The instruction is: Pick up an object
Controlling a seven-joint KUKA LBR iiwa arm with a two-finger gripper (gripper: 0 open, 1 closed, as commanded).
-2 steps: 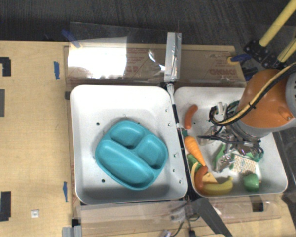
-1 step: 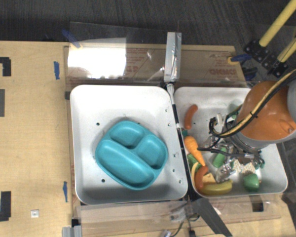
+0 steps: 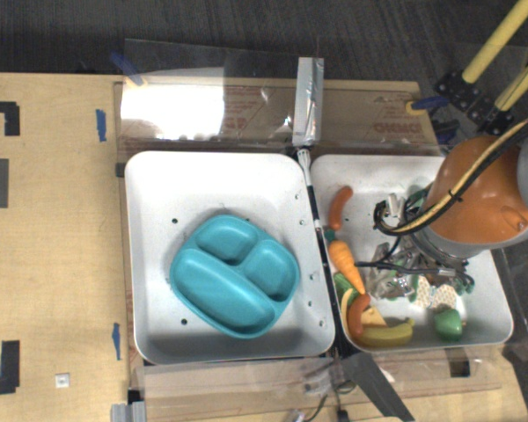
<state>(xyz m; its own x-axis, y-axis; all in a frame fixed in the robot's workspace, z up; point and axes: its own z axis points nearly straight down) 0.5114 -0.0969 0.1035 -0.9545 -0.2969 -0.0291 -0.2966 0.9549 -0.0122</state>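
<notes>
Right bin (image 3: 497, 310) crowded with toy food (image 3: 346, 265); left bin (image 3: 150, 236) floor open around teal tray (image 3: 235, 273)

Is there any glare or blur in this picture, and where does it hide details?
Camera view: strong glare on the clear sheet behind the left bin washes out its surface; the gripper area in the right bin is cluttered and soft, so fine parts are hard to read.

Glossy teal plastic plate (image 3: 235, 275)
</notes>
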